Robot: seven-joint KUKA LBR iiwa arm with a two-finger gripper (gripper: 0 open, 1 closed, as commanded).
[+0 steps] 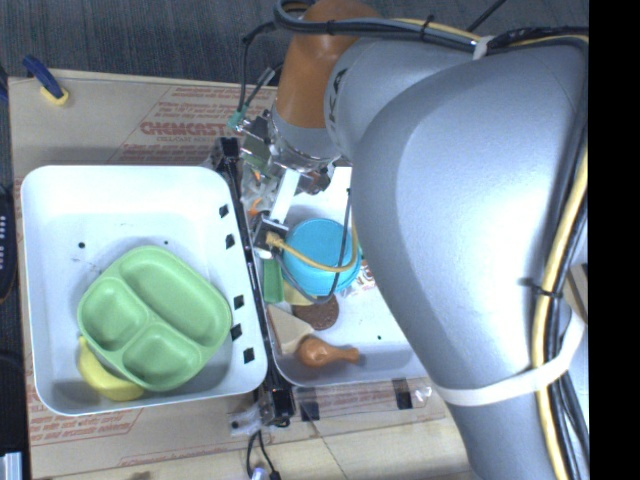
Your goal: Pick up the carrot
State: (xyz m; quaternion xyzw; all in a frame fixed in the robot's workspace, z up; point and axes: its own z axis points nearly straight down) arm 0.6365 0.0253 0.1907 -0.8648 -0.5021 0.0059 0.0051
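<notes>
Two bins: left bin (40, 268) held green tray (155, 315); right bin (385, 353), at 3 o'clock, mostly arm-hidden. Gripper (268, 230) state indiscernible.

We see a pale green three-compartment plastic tray (153, 315) over a yellow rounded object (100, 376) in the left white bin (50, 218), plus a round blue bowl (318, 256) and a brown drumstick-shaped toy (325, 351).
</notes>
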